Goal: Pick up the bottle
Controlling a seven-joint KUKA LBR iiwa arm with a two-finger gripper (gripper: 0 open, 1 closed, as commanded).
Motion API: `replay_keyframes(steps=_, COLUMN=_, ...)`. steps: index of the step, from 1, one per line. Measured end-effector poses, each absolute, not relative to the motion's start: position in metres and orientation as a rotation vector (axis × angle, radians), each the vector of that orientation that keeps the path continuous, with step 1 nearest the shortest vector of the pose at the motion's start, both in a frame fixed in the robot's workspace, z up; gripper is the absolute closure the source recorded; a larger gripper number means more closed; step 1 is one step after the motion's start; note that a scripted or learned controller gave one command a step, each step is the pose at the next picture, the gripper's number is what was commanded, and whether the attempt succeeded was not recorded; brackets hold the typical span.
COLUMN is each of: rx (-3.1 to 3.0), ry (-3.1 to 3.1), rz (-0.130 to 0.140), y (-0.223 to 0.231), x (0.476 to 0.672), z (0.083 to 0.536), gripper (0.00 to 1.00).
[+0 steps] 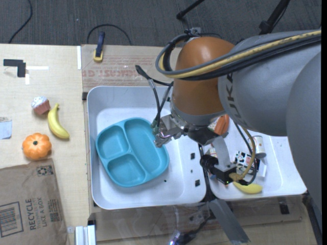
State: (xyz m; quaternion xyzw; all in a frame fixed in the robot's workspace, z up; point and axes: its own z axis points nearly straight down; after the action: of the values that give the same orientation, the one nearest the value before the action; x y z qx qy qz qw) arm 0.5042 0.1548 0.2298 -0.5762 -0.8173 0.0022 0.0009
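Grey arm with orange wrist band (199, 80) hangs over the seam between two shallow white bins (97, 137). Gripper (162, 131) at right rim of the blue three-compartment plastic plate (130, 152); grip state cannot be made out. Small white bottle with red cap (257, 148) lies in the right bin, well right of the gripper, above a yellow banana (248, 188).

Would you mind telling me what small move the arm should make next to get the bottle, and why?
Probably shift the gripper toward the right bin. It now hangs at the blue plate's right edge in the left bin, while what looks like the bottle lies in the right bin, partly hidden behind the arm, near a banana.
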Motion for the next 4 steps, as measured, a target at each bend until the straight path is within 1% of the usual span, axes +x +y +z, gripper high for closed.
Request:
replay_keyframes(steps=1, rx=-2.088, ry=-2.347, rz=0.006, y=0.190, x=0.533, z=0.106, gripper=1.00)
replay_keyframes(steps=2, rx=-2.464, ry=-1.953, rz=0.006, y=0.212, x=0.596, z=0.100, gripper=1.00)
replay_keyframes(steps=3, rx=-2.711, ry=-1.590, rz=0.007, y=0.228, x=0.585, z=0.196, gripper=1.00)
replay_keyframes(steps=4, rx=-2.831, ry=-1.365, rz=0.008, y=0.181, x=0.646, z=0.197, gripper=1.00)
